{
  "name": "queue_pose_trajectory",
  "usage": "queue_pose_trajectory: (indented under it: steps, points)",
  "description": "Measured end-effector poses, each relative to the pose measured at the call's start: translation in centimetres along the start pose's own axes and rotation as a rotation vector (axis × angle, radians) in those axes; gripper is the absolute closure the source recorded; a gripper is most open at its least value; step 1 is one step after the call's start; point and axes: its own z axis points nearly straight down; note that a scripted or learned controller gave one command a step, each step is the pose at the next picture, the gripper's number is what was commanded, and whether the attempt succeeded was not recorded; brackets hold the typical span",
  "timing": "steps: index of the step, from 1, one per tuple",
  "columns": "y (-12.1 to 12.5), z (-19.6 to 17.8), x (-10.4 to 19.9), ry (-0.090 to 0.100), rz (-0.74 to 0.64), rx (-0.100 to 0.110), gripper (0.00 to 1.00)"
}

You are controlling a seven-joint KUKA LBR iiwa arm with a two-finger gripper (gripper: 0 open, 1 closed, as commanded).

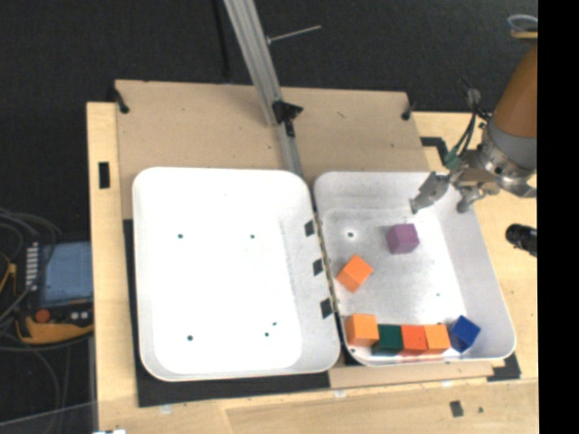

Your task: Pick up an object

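My gripper (443, 199) hangs above the upper right part of the right bin (479, 269), its two fingers spread apart and open with nothing between them. A purple cube (403, 238) lies in the bin just below and left of the gripper. An orange cube (355, 273) sits near the bin's left wall. Along the bin's front wall stands a row of blocks: orange (364, 328), green (390, 338), orange-red (414, 337), orange (437, 336) and blue (464, 332).
The left bin (222, 269) lies beside the right one on the wooden bench. A slanted metal pole (262, 70) rises from the bench behind the bins. Cables and a blue device (68, 274) sit off the bench's left side.
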Motion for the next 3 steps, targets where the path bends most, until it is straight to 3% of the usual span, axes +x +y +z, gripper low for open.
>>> queue_pose_trajectory:
  steps: [2, 3]
  points:
    - [-0.8, 11.0, 0.1, 0.001, 0.004, 0.001, 0.00]
    - [-0.6, 9.5, 0.0, 0.000, 0.009, -0.009, 1.00]
